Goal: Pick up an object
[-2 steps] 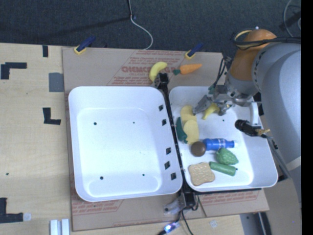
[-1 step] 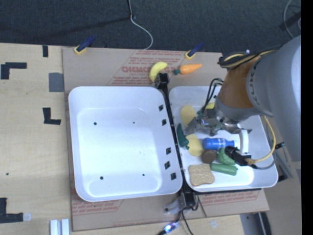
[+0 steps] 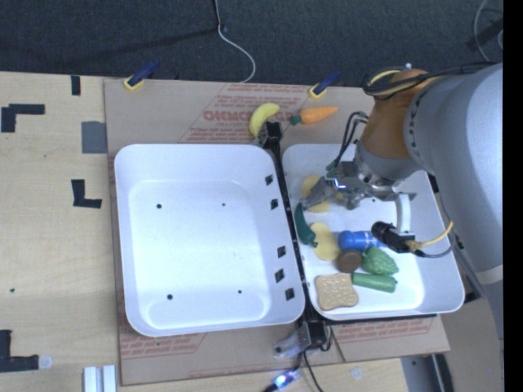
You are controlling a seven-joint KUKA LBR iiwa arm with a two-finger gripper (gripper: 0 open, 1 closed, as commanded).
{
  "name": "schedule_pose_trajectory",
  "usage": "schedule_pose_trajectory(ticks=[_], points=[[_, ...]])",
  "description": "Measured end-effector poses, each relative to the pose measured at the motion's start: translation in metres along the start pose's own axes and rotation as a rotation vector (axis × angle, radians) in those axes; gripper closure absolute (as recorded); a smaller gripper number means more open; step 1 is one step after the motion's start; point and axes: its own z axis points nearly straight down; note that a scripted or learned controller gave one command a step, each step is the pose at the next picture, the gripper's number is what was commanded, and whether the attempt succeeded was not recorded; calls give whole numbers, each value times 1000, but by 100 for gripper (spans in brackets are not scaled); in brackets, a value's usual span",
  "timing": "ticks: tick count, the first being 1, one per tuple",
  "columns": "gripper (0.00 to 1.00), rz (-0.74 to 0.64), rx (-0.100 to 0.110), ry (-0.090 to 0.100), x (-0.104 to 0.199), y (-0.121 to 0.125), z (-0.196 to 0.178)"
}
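Grey arm reaches into the right bin (image 3: 433, 300), its gripper (image 3: 337, 188) low over a pale yellow piece (image 3: 313, 189) just to its left; whether it grips anything cannot be told. Below the gripper lie 1 blue cylinder (image 3: 355, 240), lengthwise left-right, and green toys (image 3: 377, 268).

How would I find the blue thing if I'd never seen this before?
Look in the right bin, the one the robot arm reaches into. Near its middle, among a huddle of toy food, lies the blue can on its side. It is the only blue piece there, above the brown disc.
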Motion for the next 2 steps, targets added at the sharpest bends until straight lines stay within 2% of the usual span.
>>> schedule_pose_trajectory(ticks=[1,2], points=[[0,-8,-10,2,102,17,-114],[0,-8,1,3,188,21,-110]])
